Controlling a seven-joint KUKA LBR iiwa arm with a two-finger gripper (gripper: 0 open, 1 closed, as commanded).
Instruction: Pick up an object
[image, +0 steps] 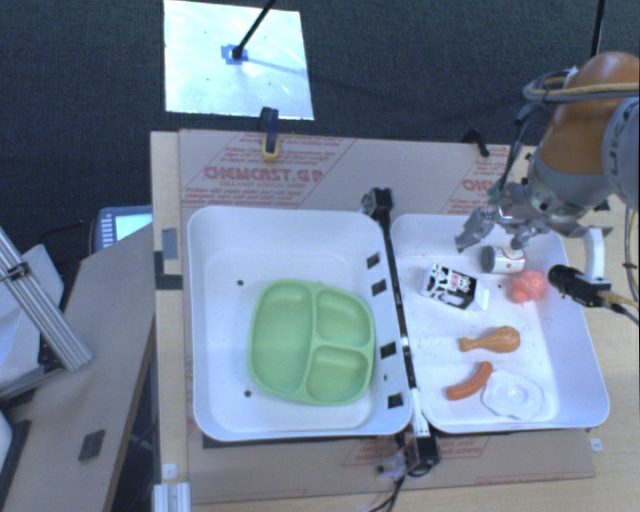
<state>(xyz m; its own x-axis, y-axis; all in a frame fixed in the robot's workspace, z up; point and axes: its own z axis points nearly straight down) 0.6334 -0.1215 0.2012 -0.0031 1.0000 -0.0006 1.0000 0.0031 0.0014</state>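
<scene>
right bin (590, 395): gripper (497, 233) fingertips too blurred to read.

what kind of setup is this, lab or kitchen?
Probably a robot grasping lab, not a kitchen. Two white bins sit on a bench; the arm reaches over toy food like a drumstick and sausage. The green tray is plastic.
</scene>
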